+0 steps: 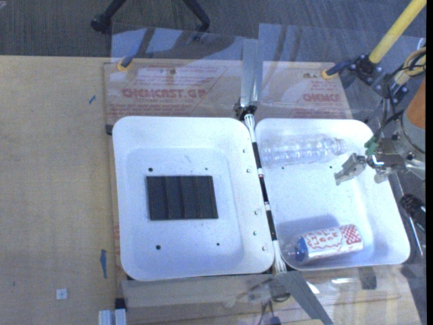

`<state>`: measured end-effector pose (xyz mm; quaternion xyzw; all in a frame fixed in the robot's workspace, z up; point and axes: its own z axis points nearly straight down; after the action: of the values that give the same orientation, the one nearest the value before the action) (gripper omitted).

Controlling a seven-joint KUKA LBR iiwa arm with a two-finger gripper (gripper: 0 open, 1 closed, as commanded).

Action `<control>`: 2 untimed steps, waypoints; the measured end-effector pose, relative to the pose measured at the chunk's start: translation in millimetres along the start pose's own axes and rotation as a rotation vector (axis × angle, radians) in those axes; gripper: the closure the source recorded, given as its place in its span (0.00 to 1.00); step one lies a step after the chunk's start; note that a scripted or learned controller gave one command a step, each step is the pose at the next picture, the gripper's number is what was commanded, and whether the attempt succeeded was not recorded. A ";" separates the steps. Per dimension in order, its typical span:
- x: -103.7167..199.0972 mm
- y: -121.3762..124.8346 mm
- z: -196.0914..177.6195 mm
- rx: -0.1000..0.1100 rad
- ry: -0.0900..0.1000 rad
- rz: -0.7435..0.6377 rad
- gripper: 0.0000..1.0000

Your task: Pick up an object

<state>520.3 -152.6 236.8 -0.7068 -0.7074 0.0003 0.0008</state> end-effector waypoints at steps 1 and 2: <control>51.2 -38.5 148.7 -0.010 -0.001 0.038 0.00; -3.1 -2.5 98.3 -0.002 -0.001 0.090 0.00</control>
<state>517.6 -155.6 138.5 -0.7379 -0.6749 0.0000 -0.0003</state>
